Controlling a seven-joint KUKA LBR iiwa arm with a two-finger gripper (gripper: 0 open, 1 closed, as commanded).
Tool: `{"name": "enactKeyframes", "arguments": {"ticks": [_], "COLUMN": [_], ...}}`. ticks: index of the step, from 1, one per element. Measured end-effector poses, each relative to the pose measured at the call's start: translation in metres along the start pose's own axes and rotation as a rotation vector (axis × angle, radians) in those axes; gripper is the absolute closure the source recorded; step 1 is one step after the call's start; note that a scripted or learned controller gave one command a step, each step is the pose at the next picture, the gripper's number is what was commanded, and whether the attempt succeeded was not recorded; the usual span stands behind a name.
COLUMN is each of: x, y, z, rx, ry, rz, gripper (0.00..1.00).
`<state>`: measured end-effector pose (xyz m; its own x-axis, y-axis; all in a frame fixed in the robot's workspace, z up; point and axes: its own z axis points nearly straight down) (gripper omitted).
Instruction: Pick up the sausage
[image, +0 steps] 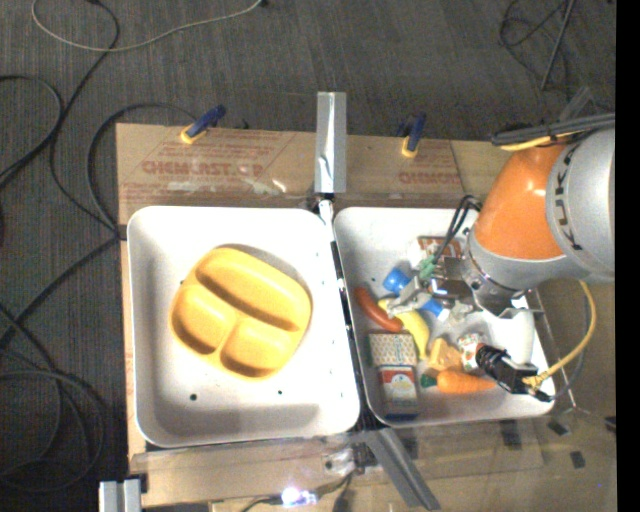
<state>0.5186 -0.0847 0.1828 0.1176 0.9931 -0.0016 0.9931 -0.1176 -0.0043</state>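
Observation:
The sausage (378, 310), reddish-orange and short, lies near the left wall of the right bin (348, 262), slanting down to the right. My gripper (424, 291) hangs over the middle of that bin, just right of the sausage and above a cluster of toys. Nothing shows as held. The arm's orange band and grey wrist cover the bin's right part.
The left bin (150, 300) holds a yellow compartment plate (241, 310). In the right bin lie a blue item (398, 277), a yellow banana-like piece (415, 327), a waffle square (392, 348), a small box (399, 385) and a carrot (463, 382).

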Motion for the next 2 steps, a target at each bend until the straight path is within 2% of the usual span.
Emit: {"name": "enactKeyframes", "arguments": {"ticks": [1, 2], "x": [0.071, 0.037], "y": [0.032, 0.023], "z": [0.0, 0.0], "rx": [0.001, 0.0], "ry": [0.0, -0.002], "rz": [0.063, 0.072], "gripper": [0.0, 0.0]}}
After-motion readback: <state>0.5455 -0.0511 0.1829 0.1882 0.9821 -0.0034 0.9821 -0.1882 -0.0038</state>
